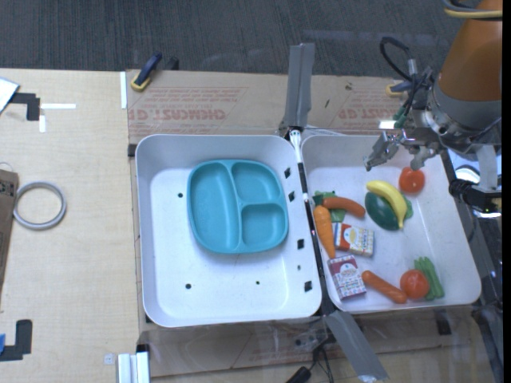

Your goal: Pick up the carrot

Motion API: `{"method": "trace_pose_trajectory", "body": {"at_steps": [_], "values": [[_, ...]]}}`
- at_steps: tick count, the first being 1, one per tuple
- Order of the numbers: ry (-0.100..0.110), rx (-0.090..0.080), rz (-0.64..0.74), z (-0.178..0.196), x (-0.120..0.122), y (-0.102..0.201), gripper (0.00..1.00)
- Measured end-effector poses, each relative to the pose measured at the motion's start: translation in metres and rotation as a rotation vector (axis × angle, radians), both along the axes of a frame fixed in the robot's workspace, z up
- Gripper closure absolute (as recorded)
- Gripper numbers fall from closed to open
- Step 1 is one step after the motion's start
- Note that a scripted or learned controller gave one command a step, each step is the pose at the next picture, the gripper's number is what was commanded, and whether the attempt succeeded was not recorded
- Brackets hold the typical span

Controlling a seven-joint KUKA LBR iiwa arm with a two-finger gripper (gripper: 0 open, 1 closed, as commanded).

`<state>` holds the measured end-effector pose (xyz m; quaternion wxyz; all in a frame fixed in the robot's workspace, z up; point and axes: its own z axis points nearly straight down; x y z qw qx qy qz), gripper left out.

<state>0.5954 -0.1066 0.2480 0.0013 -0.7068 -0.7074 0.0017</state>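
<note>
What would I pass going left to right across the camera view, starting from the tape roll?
Tape roll → blue plate → carrot → banana → right-hand tomato

Bins (pixel 160 238): smooth white plastic, faint sheen. Divided plate (pixel 237 206): matt teal plastic. Bench top at 9 o'clock (pixel 72 278): pale, wood-like. Carrot (pixel 323 228): glossy orange, probably plastic. Cardboard at 12 o'clock (pixel 215 106): matt brown.
</note>
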Motion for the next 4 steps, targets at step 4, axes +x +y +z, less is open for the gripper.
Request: {"method": "trace_pose_trajectory", "body": {"at_steps": [4], "values": [[-0.002,0.001,-0.059,-0.158,-0.118,-0.071,0.00]]}}
